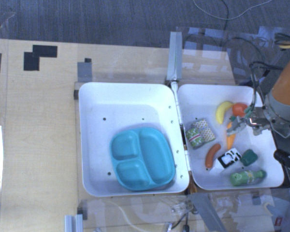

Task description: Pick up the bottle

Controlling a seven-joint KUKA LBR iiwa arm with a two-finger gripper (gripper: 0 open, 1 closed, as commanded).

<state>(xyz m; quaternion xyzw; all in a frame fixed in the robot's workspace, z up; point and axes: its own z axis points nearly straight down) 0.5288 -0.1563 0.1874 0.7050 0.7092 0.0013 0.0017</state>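
Lying on its side along the near wall of the right-hand bin (279, 175), at the lower right of the frame, the green bottle (247, 177) sits just below a dark green block (249, 157) and right of a black-and-white item (229, 158). The gripper (242, 120) hovers higher in that bin beside the tomato (239, 108) and banana (223, 111), carrying nothing; whether it is spread I cannot tell. A good grasp likely means moving toward the frame's bottom, then closing across the bottle's narrow width, away from the wall and block.
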